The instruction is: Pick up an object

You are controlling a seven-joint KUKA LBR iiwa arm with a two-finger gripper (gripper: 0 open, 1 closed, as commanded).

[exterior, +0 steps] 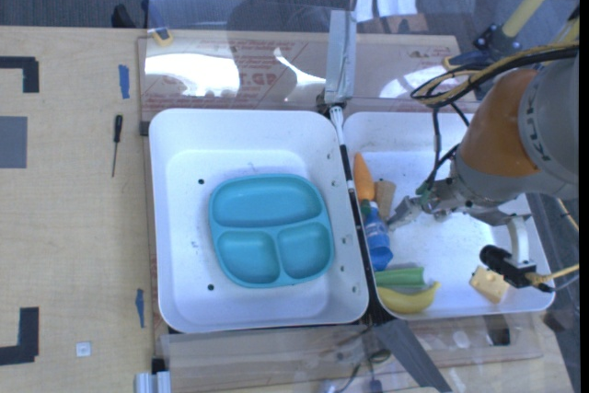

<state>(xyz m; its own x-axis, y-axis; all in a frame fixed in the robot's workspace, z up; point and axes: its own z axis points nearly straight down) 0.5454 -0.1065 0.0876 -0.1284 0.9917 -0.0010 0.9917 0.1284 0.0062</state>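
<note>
Because your objects crowd the right bin's (419,126) left wall, the gripper (402,213) angles toward them; whether it is clenched or released, you cannot tell.

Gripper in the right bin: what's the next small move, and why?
Probably ease the gripper a little further left and down onto the blue object. It hangs low in the right bin, pointing at the items lined up along the divider, with nothing visibly held. The blue object lies closest to it.
</note>
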